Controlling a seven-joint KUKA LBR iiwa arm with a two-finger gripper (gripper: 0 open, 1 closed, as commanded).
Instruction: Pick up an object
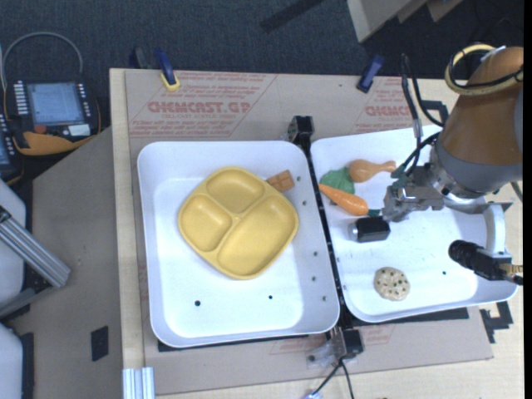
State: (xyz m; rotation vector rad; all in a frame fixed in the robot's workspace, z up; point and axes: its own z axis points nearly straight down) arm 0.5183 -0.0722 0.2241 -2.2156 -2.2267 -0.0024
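Cookie (391, 283) near the right bin's (432, 306) front edge looks light and crumbly, so pinch its sides; I cannot tell how the claw (384, 216) stands.

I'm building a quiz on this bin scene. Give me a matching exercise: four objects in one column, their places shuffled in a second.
Objects:
1. yellow divided plastic plate
2. round chocolate-chip cookie
3. orange toy carrot
4. small brown block

Places:
A. right bin, near front edge
B. left bin, centre
C. left bin, at the plate's back right rim
D. right bin, back left area

Pairs: 1-B, 2-A, 3-D, 4-C
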